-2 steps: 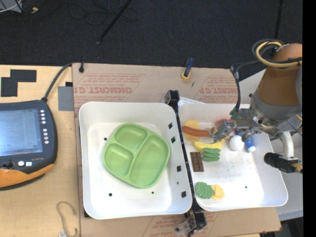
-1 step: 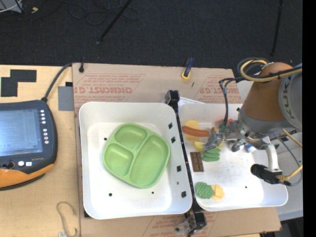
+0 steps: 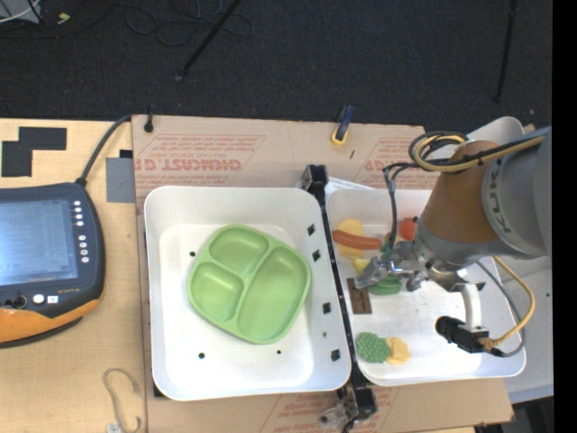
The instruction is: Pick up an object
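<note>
Nearest you in the right bin (image 3: 424,321), a knobbly green toy (image 3: 370,345) lies touching a small yellow bit (image 3: 397,353), both matte and soft-looking; just beyond, close to the divider, a flat brown block (image 3: 361,302) lies with its long axis pointing away from you; past that, the gripper (image 3: 388,276) hangs low over a smooth green piece (image 3: 386,288); take that piece as your likely target. It sits mid-bin, directly under the gripper and peeping out on its near side, so the coming move looks like a short straight drop rather than a sideways reach; its long axis seems to run left to right, though too much is covered to be sure. You cannot tell from here whether the gripper is spread or pressed together.

Level with it, in the left bin (image 3: 171,332), a pale green plate (image 3: 250,283) with three wells lies flat, well apart from the toys. Just left of the gripper sits a rounded yellow lump (image 3: 362,265); farther back a glossy hot dog (image 3: 357,238) lies across the bin, a red thing (image 3: 408,228) near its right end; farthest, a blue-and-yellow clamp (image 3: 343,126) stands on the table (image 3: 108,350).
</note>
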`<state>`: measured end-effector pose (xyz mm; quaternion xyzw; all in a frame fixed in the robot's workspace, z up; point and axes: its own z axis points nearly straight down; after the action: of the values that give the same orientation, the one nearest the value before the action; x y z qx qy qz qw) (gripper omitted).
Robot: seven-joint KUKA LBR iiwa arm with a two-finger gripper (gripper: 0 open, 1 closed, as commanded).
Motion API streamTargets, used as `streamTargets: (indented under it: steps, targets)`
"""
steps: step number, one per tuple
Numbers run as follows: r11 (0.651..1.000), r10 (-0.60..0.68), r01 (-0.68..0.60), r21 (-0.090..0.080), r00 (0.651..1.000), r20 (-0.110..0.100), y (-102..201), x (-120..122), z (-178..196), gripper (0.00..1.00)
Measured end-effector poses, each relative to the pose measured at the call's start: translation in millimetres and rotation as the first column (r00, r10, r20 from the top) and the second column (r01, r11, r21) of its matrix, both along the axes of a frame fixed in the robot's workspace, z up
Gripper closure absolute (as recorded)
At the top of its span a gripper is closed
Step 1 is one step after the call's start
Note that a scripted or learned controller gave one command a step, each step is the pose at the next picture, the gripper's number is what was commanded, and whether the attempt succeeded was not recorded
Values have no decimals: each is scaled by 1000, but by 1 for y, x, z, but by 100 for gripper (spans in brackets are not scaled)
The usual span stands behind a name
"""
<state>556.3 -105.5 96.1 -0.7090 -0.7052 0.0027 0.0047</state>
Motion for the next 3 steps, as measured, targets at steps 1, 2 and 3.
streamTargets:
  steps: [1, 2, 3]
  targets:
    - [1000, 2, -2, -2, 1000, 6, -2, 1, -7, 0]
    - [1000, -6, 6, 4, 1000, 3, -3, 1, 1, 100]
    - [1000, -3, 3, -3, 1000, 8, -13, 0, 57, 100]
